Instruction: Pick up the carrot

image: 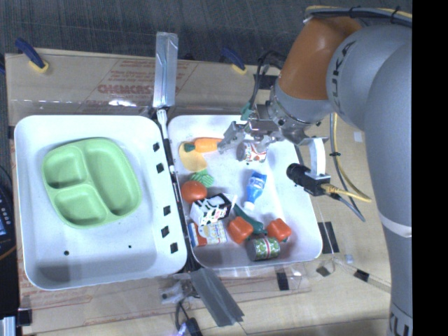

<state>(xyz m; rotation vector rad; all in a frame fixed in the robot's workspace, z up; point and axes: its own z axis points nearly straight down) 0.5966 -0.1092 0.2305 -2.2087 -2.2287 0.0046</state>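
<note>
Two shallow white bins (91,261) sit side by side; the metal two-finger gripper (236,143) hangs spread, seemingly empty, just beside the small orange carrot (205,145).

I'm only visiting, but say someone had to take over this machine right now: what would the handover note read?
Gripper: over the upper part of the right bin, just right of the carrot; nothing visible between its fingers.
Carrot: lying in the right bin's upper left corner, above a yellow toy.
Other items: blue bottle, red and orange toys and a small can lower in the same bin. Green divided tray in the left bin.
Done: arm brought close to the carrot.
Left: grasp the carrot and lift it.
</note>
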